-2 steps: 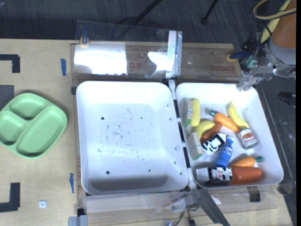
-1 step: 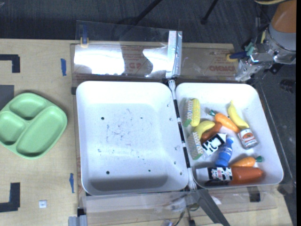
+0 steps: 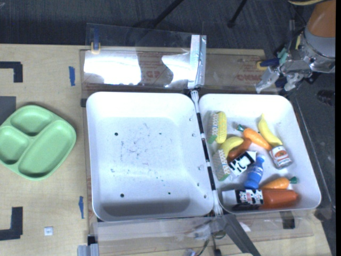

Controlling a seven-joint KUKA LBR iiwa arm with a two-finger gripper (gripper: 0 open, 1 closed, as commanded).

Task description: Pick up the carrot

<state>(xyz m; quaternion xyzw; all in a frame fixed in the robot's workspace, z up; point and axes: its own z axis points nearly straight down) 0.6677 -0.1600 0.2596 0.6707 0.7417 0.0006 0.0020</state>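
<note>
Two carrots lie in the right bin (image 3: 305, 143). One carrot (image 3: 256, 138) is orange with a green top and rests slantwise in the middle of the pile, between a banana (image 3: 269, 130) and a yellow fruit (image 3: 232, 143). The other carrot (image 3: 277, 183) lies near the front right, just above a long red-orange sausage (image 3: 277, 198). My gripper (image 3: 281, 79) hangs above the bin's back right rim, apart from both carrots and well above the pile.
The right bin also holds a corn cob (image 3: 220, 126), a blue bottle (image 3: 254, 175), a small can (image 3: 280, 157), a black-and-white box (image 3: 242, 162) and a small carton (image 3: 250, 197). The left bin (image 3: 144, 153) adjoins it. A green divided plate (image 3: 34, 141) sits far left.
</note>
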